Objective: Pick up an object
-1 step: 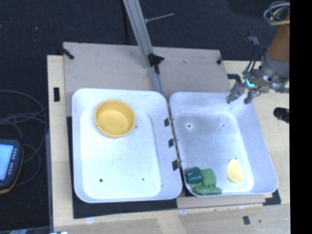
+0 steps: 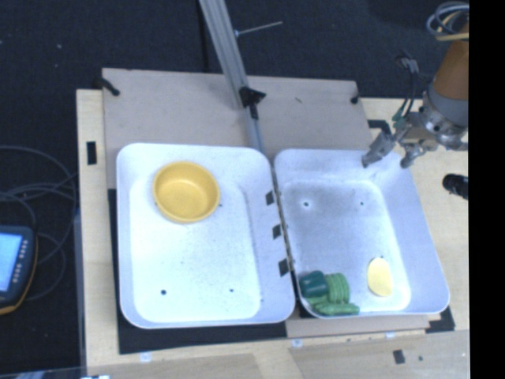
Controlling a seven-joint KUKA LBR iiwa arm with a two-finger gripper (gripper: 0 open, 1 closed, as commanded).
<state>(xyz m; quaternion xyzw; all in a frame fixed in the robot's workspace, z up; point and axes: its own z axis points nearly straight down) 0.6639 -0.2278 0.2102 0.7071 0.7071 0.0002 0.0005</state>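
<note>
My gripper [image 2: 390, 155] hangs with fingers spread, holding nothing, over the right bin's [image 2: 410, 212] far edge; the yellow lemon [image 2: 380, 277] and green object [image 2: 327, 290] lie at its near end.

I can read no words, labels, brands or numbers anywhere here. The small screen [image 2: 9, 263] at the left edge glows blue, but whatever it displays is too blurred to make out.

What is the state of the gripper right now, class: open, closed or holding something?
Gripper: open, holding nothing, above the far right corner of the right bin.
</note>
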